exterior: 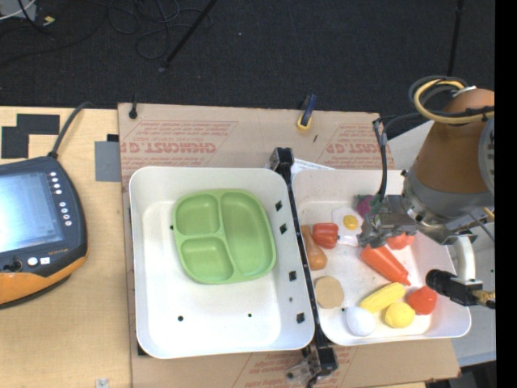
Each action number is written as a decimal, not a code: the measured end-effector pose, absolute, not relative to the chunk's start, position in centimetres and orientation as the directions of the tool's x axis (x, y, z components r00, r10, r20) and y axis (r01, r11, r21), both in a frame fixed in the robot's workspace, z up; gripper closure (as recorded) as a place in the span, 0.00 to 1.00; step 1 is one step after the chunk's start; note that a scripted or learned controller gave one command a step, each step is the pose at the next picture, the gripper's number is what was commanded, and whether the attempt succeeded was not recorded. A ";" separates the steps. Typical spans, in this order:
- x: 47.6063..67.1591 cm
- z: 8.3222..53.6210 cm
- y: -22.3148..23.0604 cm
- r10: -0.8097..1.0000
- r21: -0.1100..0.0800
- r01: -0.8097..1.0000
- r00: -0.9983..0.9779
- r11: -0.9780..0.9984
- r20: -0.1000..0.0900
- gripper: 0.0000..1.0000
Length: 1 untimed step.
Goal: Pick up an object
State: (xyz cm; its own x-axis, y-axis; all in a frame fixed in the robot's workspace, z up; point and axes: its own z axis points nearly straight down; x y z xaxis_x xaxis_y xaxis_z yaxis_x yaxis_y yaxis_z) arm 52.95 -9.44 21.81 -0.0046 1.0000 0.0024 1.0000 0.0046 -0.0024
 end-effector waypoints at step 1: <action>54.6 22.0 -4.5 1.000 -0.002 1.000 -0.005 0.005 0.003 1.00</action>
